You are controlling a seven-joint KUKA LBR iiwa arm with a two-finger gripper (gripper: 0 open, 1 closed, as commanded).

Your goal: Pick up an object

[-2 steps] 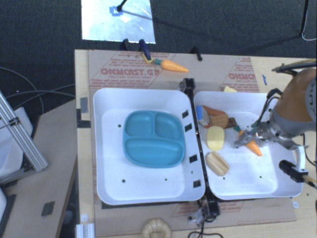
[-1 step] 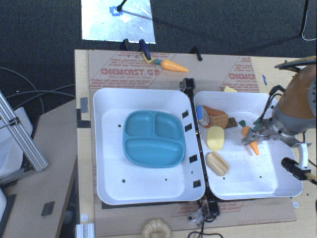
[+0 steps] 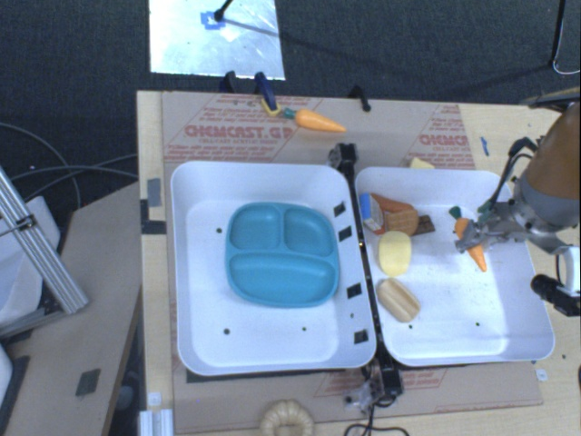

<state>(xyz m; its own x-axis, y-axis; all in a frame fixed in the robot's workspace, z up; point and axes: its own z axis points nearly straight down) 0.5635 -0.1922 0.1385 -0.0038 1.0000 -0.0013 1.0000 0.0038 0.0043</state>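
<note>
Carrot-shaped toy (image 3: 474, 249), orange with a green tip, is being targeted in the right bin (image 3: 522, 334), lying near that bin's right-hand side, directly beneath the gripper (image 3: 486, 229).

The left bin (image 3: 195, 243) is being occupied by a blue divided plate (image 3: 280, 252), so pickable items are being gathered in the right one: a brown wedge (image 3: 399, 216), a pale yellow piece (image 3: 394, 252) and a tan bread-like piece (image 3: 398, 299). A second carrot (image 3: 313, 121) is lying outside on the bench board.

The arm (image 3: 552, 184) is being reached in from the right, wrist angled down and leftward. Whether the carrot is being gripped cannot be told.
</note>
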